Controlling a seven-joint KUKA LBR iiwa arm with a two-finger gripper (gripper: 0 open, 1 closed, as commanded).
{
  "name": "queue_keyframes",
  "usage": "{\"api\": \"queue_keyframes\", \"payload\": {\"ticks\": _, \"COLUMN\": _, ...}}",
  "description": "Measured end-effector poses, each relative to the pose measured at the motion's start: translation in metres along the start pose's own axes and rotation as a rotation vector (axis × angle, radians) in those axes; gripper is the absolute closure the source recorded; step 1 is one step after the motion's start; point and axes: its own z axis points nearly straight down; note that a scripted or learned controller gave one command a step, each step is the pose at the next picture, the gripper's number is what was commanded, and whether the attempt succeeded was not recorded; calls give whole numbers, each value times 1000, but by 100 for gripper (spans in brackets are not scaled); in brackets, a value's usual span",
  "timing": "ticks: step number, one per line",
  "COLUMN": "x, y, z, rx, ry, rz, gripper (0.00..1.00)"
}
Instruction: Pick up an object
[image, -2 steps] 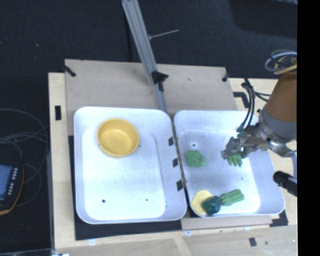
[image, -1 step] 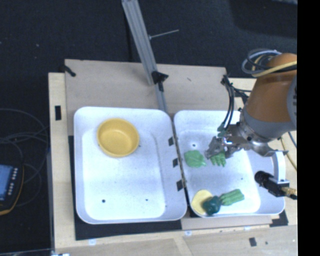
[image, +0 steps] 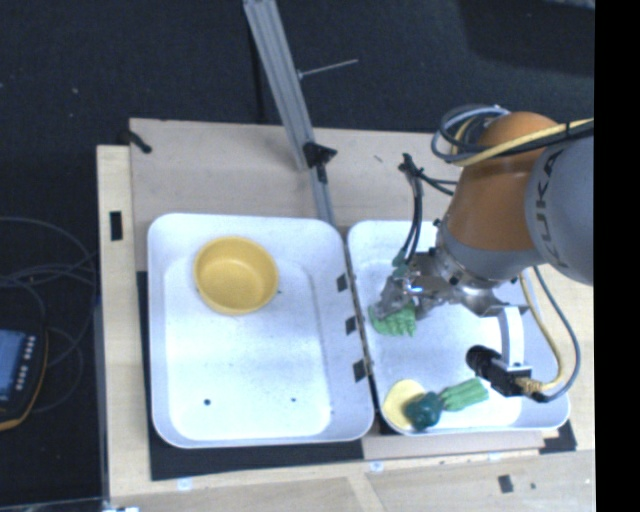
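My gripper (image: 398, 300) hangs over the left side of the right bin (image: 530, 415), near the divider between the bins. A small green ridged object (image: 394, 321) lies directly at its tip, touching or partly under it. Whether the gripper grips it is not visible from this angle. At the front of the same bin sits a yellow round piece (image: 398, 400) with a teal lump (image: 424, 410) and a green ridged stick (image: 462, 394) lying against it.
A yellow bowl (image: 236, 275) stands in the back left of the left bin (image: 250, 400). A grey metal bar (image: 290, 90) slants down to the bins' back edge. The arm's black cable fitting (image: 495, 368) hangs low over the right bin.
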Motion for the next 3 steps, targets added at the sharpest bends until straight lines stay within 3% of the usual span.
{"api": "queue_keyframes", "payload": {"ticks": 2, "x": 102, "y": 18, "z": 14, "rx": 0, "ry": 0, "rz": 0, "gripper": 100}}
{"api": "queue_keyframes", "payload": {"ticks": 3, "x": 113, "y": 21, "z": -3, "rx": -2, "ry": 1, "rz": 2, "gripper": 100}}
